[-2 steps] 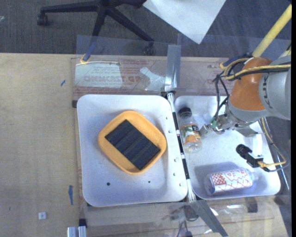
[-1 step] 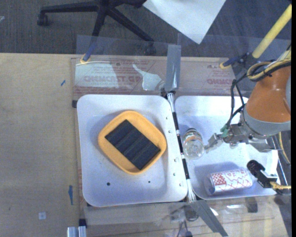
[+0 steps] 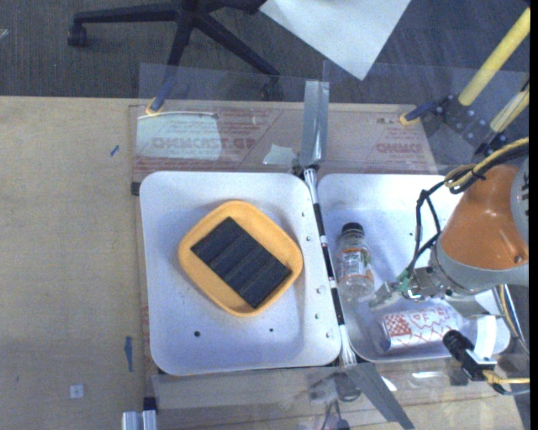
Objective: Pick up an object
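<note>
The grey arm with its orange band (image 3: 483,222) reached in from the right and hung over the right white bin (image 3: 378,201), its gripper (image 3: 402,290) low above the bin's near half; whether the fingers were wide or narrow could not be told. Just left of it lay a clear plastic bottle with a dark cap (image 3: 353,260), and just on the near side a white cylindrical can with a red pattern (image 3: 416,327), on its side. Judged risk: with both objects so close, a descent might clip the round bottle and roll it away, or land between the two. The left white bin (image 3: 168,336) held a yellow tray with a dark ribbed insert (image 3: 240,267). The wooden desk (image 3: 59,252) carried both bins; beyond it, grey carpet and an office chair base (image 3: 181,25).
</note>
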Controlling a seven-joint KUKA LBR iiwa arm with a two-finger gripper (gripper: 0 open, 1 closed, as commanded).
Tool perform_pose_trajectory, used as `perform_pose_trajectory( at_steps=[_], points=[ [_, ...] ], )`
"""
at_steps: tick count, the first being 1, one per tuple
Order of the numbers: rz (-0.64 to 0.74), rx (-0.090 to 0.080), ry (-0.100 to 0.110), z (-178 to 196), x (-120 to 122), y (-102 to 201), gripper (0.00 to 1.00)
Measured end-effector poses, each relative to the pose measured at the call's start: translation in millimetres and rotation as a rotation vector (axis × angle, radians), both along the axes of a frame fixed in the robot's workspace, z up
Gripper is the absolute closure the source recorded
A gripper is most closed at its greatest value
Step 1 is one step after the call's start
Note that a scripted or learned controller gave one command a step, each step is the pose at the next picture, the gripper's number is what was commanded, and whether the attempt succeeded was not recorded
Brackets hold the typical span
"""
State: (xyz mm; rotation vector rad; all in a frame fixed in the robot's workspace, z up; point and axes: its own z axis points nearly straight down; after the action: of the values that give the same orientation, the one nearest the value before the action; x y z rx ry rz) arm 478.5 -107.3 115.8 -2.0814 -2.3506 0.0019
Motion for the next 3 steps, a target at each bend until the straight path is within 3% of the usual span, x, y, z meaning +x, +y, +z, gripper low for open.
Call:
perform_pose_trajectory(
  at_steps=[1, 2, 3],
  points=[
    [0.027, -0.001, -0.007, -27, 2, 7, 0.0],
    [0.092, -0.003, -0.011, -27, 66, -1, 0.0],
    [0.24, -0.001, -0.004, 69, 20, 25, 0.0]
  ],
)
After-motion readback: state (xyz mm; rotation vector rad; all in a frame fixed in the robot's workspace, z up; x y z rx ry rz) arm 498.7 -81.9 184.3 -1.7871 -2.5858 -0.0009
